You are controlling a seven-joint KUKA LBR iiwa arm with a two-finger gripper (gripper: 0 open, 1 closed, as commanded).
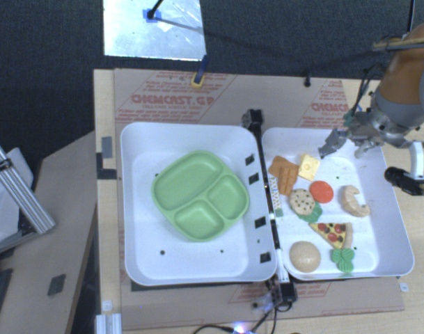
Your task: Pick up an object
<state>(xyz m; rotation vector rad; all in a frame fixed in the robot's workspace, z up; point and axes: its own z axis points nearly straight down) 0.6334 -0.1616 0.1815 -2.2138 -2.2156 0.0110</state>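
The right white bin (396,223) holds several toy foods: an orange waffle piece (284,173), a yellow cheese square (309,166), a red tomato slice (322,191), a chip cookie (303,202), a beige croissant (353,200), a pizza slice (333,232), a tan bun (305,255) and a green leaf (344,259). My gripper (347,147) hangs over the bin's far edge, above and right of the cheese. It is open, its two fingers spread apart, and nothing is between them.
The left white bin (138,186) holds a green divided plate (200,195). A black clipped divider (264,186) runs between the bins. A black part of the arm (406,179) juts over the right bin's right rim. A shiny sheet (154,19) lies beyond the bench.
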